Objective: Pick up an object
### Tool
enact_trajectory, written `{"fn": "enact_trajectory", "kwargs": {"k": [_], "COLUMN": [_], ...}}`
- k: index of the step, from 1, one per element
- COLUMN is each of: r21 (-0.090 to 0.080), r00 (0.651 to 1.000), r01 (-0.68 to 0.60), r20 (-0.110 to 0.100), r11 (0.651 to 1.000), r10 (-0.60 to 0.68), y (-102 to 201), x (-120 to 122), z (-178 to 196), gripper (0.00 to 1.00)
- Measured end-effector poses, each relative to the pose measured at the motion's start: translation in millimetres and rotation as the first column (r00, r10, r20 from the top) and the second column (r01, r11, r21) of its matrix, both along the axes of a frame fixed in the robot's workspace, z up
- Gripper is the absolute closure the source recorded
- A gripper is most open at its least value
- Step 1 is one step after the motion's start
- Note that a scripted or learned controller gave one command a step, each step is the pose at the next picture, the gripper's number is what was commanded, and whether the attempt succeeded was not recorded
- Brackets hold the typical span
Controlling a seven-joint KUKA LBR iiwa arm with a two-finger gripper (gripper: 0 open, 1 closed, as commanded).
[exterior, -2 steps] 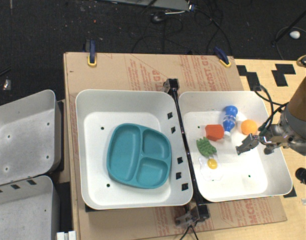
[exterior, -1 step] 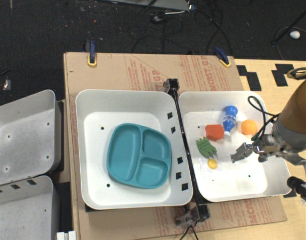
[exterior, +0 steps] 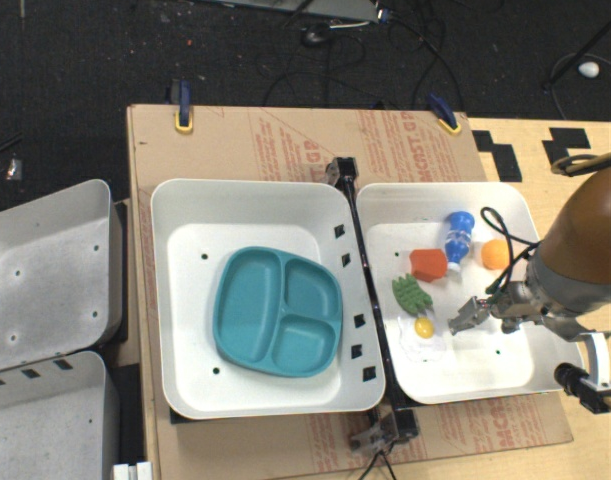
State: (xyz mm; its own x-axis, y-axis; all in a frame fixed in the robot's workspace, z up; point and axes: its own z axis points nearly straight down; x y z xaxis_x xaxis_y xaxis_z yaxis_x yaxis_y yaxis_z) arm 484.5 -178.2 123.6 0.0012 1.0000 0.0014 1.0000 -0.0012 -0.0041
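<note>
Gripper [exterior: 463,320]: fingers slightly parted, holding nothing.
Yellow object [exterior: 423,327]: just beside fingertips, at nine o'clock.
Arm [exterior: 580,248]: cut off at the right edge.

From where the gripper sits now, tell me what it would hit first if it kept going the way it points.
The gripper points left across the right bin. The small yellow object lies first in that line, probably; the gripper's height above it is unclear.

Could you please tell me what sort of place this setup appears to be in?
Probably a robotics lab: two shallow white bins on a clamped cardboard-topped bench, loose black cables on dark floor.
</note>
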Motion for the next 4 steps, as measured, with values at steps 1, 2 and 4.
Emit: {"fn": "enact_trajectory", "kwargs": {"k": [1,2,4], "r21": [0.000,-0.001,-0.004], "r00": [1.000,1.000,1.000], "r01": [0.000,0.001,-0.005], "r20": [0.002,0.004,0.010], "r11": [1.000,1.000,1.000], "r10": [0.000,-0.001,0.005], "y": [0.7,0.7,-7.2], "x": [-0.3,0.4,10.4], "z": [-33.0,-21.7,80.6], "gripper": [0.00,1.00,1.00]}}
